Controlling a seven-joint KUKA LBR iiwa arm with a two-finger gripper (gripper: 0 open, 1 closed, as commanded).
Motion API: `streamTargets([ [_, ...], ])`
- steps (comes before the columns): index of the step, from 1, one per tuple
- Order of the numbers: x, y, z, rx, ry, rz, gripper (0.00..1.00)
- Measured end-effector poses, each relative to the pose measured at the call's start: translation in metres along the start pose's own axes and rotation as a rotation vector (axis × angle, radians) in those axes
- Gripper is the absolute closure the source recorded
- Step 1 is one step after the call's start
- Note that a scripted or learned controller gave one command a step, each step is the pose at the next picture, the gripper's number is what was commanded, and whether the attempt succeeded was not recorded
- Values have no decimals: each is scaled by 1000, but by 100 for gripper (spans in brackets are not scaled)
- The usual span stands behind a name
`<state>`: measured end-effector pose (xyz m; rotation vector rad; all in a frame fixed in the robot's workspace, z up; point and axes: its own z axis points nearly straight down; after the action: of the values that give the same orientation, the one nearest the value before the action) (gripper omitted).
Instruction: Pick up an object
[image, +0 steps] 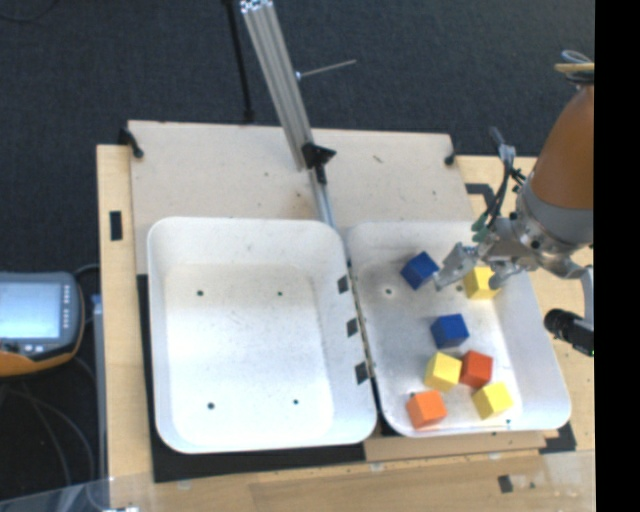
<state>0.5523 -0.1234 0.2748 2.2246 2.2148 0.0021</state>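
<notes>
The left bin (250, 330) lies well to the gripper's left. In the right bin (535, 330), a blue cube (420, 268) is seen just to the left of the gripper (472, 268), and a yellow cube (480, 282) is found right at the fingers, seemingly between them, though a firm pinch cannot be confirmed. Below the gripper a second blue cube (450, 330), a yellow one (443, 371), a red one (477, 367), an orange one (427, 408) and another yellow one (492, 400) are clustered. The grasp step is judged to be in hand; next, a straight lift is called for to test the hold.
</notes>
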Motion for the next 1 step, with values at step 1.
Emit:
streamTargets([
  [1, 0, 0, 0, 0, 0, 2, 0],
])
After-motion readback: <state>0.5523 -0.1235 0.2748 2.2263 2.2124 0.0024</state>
